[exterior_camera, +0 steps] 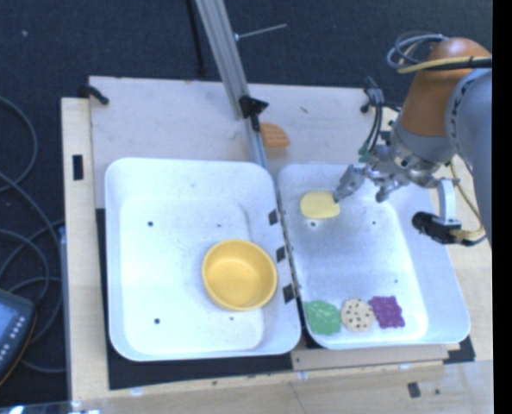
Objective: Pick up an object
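Gripper [365,185] above the right bin [428,266], jaws spread wide, holding nothing.
The yellow piece [319,205] lies in the bin's upper left, just beside the left finger.

Yellow bowl [239,274], pale yellow piece [319,205], green lump [323,316], speckled tan cookie [357,315], purple piece [387,311], white bins [135,231]

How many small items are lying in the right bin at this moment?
4. A pale yellow piece lies near the bin's far left corner, beside the gripper. A green piece, a cookie and a purple piece sit in a row along the near edge.
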`<state>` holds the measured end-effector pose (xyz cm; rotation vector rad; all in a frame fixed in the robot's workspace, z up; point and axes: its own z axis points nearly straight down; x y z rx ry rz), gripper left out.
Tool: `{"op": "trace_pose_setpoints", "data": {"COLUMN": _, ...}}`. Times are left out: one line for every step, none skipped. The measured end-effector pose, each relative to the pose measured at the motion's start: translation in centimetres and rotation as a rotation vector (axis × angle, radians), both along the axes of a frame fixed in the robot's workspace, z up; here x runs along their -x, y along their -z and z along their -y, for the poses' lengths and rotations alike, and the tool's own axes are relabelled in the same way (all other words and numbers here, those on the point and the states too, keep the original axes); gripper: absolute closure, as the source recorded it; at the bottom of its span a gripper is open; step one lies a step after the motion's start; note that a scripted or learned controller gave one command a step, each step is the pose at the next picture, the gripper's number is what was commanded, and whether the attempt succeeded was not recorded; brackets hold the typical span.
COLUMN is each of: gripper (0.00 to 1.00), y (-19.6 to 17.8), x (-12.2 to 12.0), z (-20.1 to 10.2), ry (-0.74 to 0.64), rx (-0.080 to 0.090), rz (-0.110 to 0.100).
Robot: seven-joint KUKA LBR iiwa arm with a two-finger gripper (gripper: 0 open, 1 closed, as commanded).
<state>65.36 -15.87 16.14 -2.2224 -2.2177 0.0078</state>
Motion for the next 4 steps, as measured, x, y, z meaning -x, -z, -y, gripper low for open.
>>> {"op": "trace_pose_setpoints", "data": {"gripper": 0.0, "y": 4.2, "x": 0.1, "z": 0.2, "ry": 0.001, "rx": 0.0, "rz": 0.002}}
{"op": "trace_pose_setpoints", "data": {"gripper": 1.0, "y": 2.7, "x": 0.0, "z": 0.3, "ry": 0.003, "rx": 0.001, "rz": 0.01}}
{"op": "trace_pose_setpoints", "data": {"gripper": 1.0, "y": -3.6, "x": 0.4, "z": 0.7, "ry": 0.002, "rx": 0.0, "rz": 0.012}}
{"op": "trace_pose_setpoints", "data": {"gripper": 1.0, "y": -8.3, "x": 0.3, "z": 0.9, "ry": -0.003, "rx": 0.0, "rz": 0.012}}
